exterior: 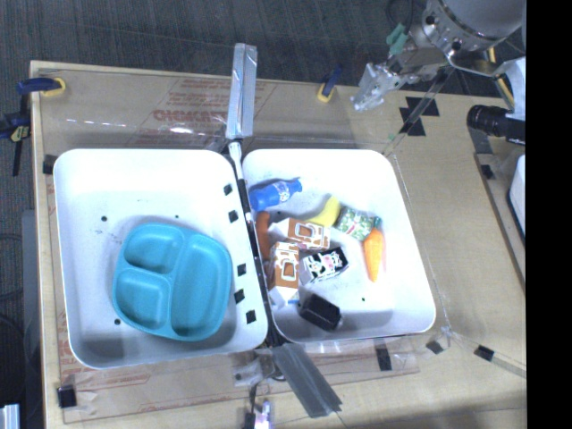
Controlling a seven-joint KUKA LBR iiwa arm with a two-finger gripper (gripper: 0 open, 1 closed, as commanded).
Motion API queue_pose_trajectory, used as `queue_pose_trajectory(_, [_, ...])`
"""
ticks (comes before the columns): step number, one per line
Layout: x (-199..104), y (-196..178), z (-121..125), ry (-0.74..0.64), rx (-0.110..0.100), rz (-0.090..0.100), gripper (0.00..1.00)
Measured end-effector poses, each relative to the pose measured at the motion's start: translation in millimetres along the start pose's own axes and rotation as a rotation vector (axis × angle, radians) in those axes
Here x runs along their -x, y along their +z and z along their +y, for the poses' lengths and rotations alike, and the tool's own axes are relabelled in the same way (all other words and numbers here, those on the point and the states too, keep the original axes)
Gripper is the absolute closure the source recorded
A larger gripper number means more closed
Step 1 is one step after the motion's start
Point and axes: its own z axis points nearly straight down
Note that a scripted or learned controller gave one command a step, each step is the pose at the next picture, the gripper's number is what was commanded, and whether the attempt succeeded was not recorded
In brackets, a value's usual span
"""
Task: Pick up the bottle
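From above, the small blue plastic bottle (273, 192) lies on its side in the right white bin (407, 239), near its far left corner, just beside a yellow item (325, 211) and cartons. The two-finger gripper (371, 88) hangs beyond that bin's far edge, well apart from the bottle, nothing between its fingers; how wide they stand I cannot tell. A turquoise divided tray (172, 280) sits in the left white bin (80, 204).
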Motion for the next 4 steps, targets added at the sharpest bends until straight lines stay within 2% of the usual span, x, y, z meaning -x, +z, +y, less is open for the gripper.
queue_pose_trajectory(1, [-35, 47, 47, -0.186, -0.003, 0.003, 1.0])
queue_pose_trajectory(2, [-34, 53, 47, 0.104, -0.004, 0.003, 1.0])
queue_pose_trajectory(3, [-181, 42, 83, 0.108, -0.001, 0.002, 1.0])
queue_pose_trajectory(4, [-163, 146, 78, 0.133, -0.006, 0.001, 1.0])
